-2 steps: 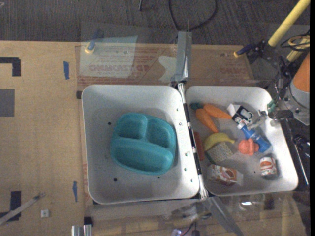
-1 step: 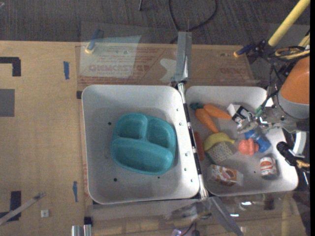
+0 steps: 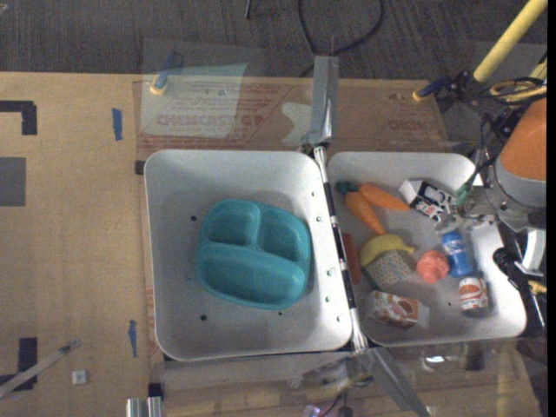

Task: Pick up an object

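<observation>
A cardboard-covered bench [image 3: 69, 233] carries two white bins side by side: the left bin [image 3: 174, 320] holds a teal divided plate [image 3: 253, 253], and the right bin [image 3: 504, 320] holds a crowd of small things, among them two carrots [image 3: 373, 205], a yellow banana [image 3: 385, 248], a pink lump [image 3: 432, 267], a blue bottle [image 3: 455, 253], a small can [image 3: 473, 294] and a brown packet [image 3: 393, 309]. The arm [image 3: 526, 150] comes in over the right bin's far right corner, cut off by the frame edge, and its gripper [image 3: 469, 200] sits low beside a black-and-white box [image 3: 427, 200]. It is small and tangled with cable, so whether its jaws are wide, narrow or closed on anything cannot be told.
</observation>
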